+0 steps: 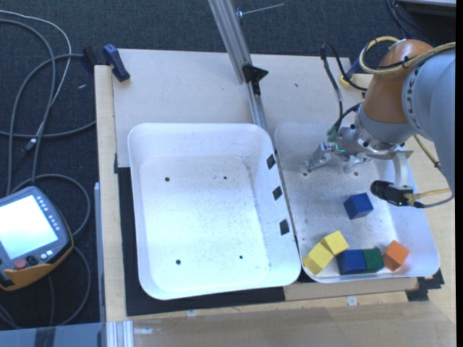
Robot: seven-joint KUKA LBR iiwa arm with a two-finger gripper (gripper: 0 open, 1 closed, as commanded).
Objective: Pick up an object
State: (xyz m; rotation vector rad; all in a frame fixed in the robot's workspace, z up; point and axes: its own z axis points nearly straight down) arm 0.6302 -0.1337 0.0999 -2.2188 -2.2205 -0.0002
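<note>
While the arm (405, 92) reaches in from the right, its jaws (334, 154) hang over the upper part of the right bin (289, 186); whether they are apart or together cannot be told from this slant, and nothing shows between them. Six small blocks lie in that bin. A blue cube (358, 205) sits alone near the middle, tilted so one corner points down-left, just below the wrist. Along the bin's lower edge, a row runs from left to right: two yellow blocks (325, 251) touching each other, a darker blue block (351, 262), a green block (373, 259) pressed against it, and an orange block (396, 254) at the end. All look like plain, solid-coloured cubes with sharp edges. The left bin (145, 157) stands beside it on the tabletop (181, 85). A pendant (29, 237) with a lit screen lies on the floor to the left.
</note>
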